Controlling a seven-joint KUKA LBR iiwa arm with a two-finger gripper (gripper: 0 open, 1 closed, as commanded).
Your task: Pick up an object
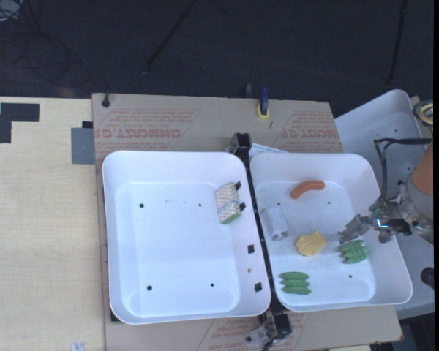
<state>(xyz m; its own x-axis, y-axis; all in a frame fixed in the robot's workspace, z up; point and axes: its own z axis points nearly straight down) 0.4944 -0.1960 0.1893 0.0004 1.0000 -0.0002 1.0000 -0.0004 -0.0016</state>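
My gripper reaches in from the right over the right bin, near its right wall. Just below it lies a green ridged piece. A yellow lump sits to the gripper's left, in the middle of the bin. An orange sausage shape lies toward the bin's back. A small grey cylinder rests near the left wall. A green pea pod lies at the front. I see nothing held by the gripper.
The left bin holds a speckled sponge-like block close to its right wall. A black divider runs between the bins. Cardboard lies under both. The arm's wrist sits past the right bin's edge.
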